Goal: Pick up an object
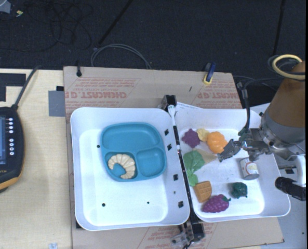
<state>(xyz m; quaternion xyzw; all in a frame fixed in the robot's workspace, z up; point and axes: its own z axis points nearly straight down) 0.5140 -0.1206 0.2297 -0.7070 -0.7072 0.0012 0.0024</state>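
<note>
Orange fruit [216, 141] just beside pincer [230, 150].

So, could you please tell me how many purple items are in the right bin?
2. A purple leafy piece lies near the bin's upper left, beside the orange fruit; the purple grapes lie at the lower edge. The arm could hide more.

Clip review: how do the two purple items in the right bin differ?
The purple grapes lie at the right bin's near edge, beside the orange-brown block; the purple leafy piece lies toward the far edge, beside the orange fruit. The grapes are long, bumpy and stemmed; the leafy piece is compact and ruffled. The grapes look somewhat bigger. Both are purple toy foods lying loose, apart from the gripper.
</note>
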